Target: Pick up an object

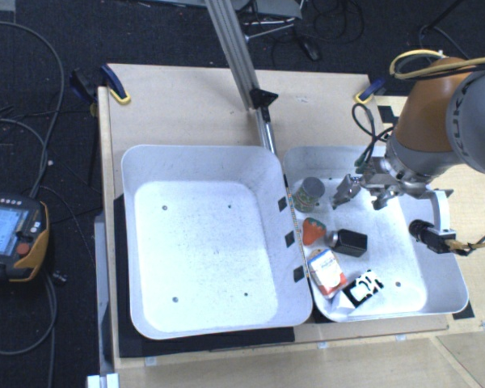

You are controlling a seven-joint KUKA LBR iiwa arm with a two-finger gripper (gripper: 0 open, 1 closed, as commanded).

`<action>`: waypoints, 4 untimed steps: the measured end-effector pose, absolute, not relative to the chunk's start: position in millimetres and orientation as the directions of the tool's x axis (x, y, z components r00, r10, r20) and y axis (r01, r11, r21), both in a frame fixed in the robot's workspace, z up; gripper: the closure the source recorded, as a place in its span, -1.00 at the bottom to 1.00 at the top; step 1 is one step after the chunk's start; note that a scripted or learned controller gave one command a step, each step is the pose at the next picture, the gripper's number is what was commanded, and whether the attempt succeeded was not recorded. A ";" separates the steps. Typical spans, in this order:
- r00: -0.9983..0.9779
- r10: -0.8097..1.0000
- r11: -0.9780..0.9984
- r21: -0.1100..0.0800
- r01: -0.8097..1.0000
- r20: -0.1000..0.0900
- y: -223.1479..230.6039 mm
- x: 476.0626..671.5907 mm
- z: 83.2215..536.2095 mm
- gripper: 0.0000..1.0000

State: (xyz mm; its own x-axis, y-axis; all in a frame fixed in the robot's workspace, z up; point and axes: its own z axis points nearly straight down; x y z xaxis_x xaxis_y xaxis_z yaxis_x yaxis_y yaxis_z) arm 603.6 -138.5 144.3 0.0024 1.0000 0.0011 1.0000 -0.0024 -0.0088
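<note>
The right bin [412, 293] holds several small objects. A grey-green round can [309, 192] stands near its far left wall. Below it lie an orange-red piece [313, 231], a black box [352, 242], a red and white carton [326, 270] and a black and white item [362, 288]. My gripper [361, 197] hangs over the far part of this bin, to the right of the can and above the black box. It is open, and nothing sits between its fingers [342, 197].
The left white bin [137, 176] lies beside the right one. A slanted metal pole [238, 47] runs down to the gap between the bins. Black tabs [295, 237] line the shared edge. A cabled black part [428, 234] hangs off the wrist.
</note>
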 end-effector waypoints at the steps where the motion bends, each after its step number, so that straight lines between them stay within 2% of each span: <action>1: 0.000 1.000 0.000 0.000 1.000 0.000 -137.5 606.2 148.9 -1.00; 4: 0.000 1.000 0.000 0.000 1.000 0.000 -137.4 606.2 148.9 -1.00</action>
State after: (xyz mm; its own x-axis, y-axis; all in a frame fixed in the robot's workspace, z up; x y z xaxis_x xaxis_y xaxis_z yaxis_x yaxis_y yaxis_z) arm 606.2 -137.4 148.9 0.0000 1.0000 0.0000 1.0000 0.0000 0.0000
